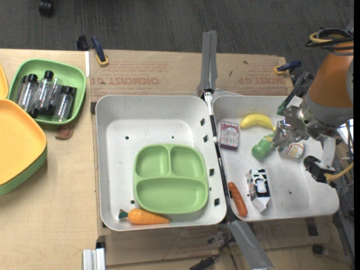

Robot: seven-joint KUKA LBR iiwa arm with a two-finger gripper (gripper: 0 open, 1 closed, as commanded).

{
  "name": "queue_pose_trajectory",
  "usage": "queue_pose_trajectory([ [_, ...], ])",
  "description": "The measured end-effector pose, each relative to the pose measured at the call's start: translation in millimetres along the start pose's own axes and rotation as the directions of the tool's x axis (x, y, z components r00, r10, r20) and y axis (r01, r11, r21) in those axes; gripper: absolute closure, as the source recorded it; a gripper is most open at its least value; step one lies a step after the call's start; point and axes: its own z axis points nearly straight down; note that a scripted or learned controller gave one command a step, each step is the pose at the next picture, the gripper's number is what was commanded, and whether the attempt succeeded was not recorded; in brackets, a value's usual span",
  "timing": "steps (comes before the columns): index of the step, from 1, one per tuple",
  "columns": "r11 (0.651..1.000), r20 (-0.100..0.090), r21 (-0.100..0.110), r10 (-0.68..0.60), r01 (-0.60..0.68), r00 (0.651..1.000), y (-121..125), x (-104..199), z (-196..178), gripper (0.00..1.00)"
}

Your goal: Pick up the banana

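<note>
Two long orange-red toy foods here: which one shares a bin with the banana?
The reddish sausage, lying along the right bin's left wall below the banana. The orange carrot lies in the left bin.

Bright, even overhead light; soft shadows, sharp focus.

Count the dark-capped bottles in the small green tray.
3 bottles, side by side in the small green tray left of the bins: left bottle, middle bottle, right bottle. More may hide beneath.
</note>
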Motion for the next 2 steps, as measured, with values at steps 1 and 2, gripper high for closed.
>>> queue_pose_trajectory([
  [1,0.895,0.001,-0.001,0.445,-0.445,0.895,15,-6,-45,1.0],
  [2,0.667,0.002,-0.001,0.745,-0.745,0.667,3,57,-66,1.0],
])
